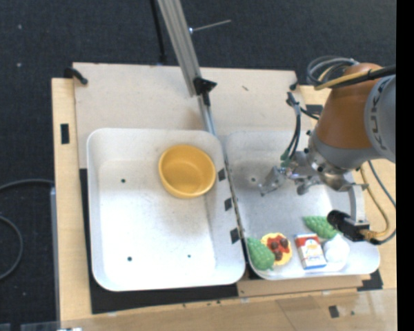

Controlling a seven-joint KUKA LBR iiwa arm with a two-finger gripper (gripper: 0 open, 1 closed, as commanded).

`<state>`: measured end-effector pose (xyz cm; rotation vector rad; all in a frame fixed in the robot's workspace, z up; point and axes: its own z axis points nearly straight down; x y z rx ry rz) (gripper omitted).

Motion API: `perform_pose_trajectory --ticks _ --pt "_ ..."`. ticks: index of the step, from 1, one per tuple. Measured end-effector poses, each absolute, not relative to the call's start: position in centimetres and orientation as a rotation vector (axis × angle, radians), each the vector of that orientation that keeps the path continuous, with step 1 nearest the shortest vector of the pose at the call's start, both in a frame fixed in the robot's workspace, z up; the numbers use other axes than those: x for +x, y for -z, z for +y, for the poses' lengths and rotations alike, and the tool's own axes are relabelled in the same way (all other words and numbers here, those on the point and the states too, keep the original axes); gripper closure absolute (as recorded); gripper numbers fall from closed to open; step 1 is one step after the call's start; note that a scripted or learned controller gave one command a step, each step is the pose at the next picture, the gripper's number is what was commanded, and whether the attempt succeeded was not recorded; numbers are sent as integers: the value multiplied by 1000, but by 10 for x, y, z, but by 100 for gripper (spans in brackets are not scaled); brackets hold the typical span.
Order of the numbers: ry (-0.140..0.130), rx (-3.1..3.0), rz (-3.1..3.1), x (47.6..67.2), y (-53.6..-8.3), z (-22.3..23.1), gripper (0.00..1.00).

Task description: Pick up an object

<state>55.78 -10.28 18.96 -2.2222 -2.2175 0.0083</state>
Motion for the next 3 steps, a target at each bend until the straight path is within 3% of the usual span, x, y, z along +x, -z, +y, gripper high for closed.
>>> perform_pose_trajectory --ticks 1,2,3 --pt "-7 -2223 -2218 557 -147 -101 0" --pt "7 -2229 -2218 559 -160 -100 100" --pt "6 -2230 -2220 559 -207 -109 100"
